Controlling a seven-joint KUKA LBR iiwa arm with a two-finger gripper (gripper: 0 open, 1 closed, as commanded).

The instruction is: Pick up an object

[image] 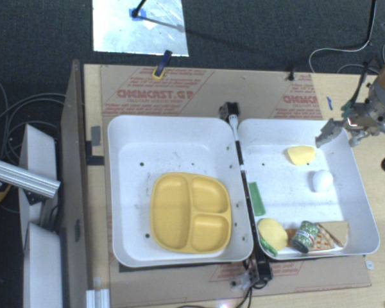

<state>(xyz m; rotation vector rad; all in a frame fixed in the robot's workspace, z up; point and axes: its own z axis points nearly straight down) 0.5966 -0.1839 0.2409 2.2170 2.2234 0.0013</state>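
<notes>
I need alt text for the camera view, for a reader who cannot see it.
A robot gripper hovers at the right bin's far edge, near a yellow piece and a white ball. The left bin holds a yellow divided tray.

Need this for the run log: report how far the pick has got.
Done: nothing looks picked; the yellow piece, white ball, green strip and the items along the near wall all lie in the right bin. In hand: the gripper sits at that bin's far right edge, nothing visible between its fingers. Left: descend, grasp an object, lift. The yellow divided tray sits in the left bin.
</notes>
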